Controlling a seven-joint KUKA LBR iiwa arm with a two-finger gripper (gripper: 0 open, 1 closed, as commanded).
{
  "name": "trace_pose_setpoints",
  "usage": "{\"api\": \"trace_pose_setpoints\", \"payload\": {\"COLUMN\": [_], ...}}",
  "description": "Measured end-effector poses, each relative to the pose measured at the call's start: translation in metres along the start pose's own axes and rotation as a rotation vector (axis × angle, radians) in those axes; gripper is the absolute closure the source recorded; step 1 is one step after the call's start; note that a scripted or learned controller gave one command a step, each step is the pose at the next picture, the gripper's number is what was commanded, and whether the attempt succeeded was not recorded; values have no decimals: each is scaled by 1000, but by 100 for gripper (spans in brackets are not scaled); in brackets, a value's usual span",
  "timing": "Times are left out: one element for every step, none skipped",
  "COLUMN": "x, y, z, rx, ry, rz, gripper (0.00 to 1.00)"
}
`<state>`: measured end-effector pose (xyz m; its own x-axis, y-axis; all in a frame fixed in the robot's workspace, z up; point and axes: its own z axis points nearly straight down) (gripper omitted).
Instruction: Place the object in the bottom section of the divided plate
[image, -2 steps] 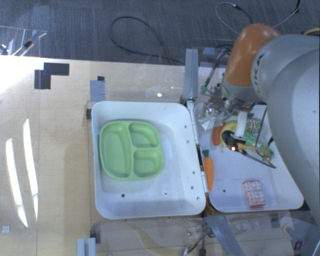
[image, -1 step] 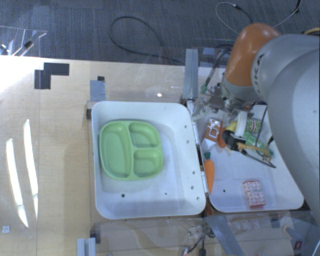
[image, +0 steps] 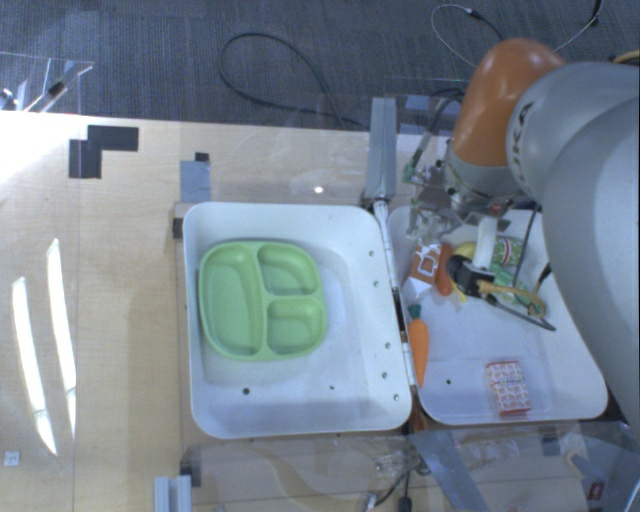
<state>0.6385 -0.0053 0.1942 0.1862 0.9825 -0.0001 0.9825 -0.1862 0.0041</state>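
A green divided plate (image: 262, 298) lies in the left white bin (image: 300, 410), with one long section on the left and two smaller ones on the right. All its sections are bare. My gripper (image: 430, 228) hangs low over the far left part of the right bin (image: 560, 400), below the orange band of the arm. Right under it lies a small white and orange box (image: 427, 263) beside an orange piece (image: 443, 281). A carrot (image: 418, 350) lies along the right bin's left wall, nearer the front.
A green and white packet (image: 510, 252) sits under the arm at the right bin's back. A red patterned packet (image: 508, 387) lies near its front right. A metal divider (image: 381, 150) stands between the bins at the back.
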Motion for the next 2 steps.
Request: {"api": "trace_pose_setpoints", "payload": {"x": [34,43], "y": [26,13], "z": [-133,-88], "rx": [-2,3], "ry": [2,-1], "rz": [82,156], "gripper": [100,100]}}
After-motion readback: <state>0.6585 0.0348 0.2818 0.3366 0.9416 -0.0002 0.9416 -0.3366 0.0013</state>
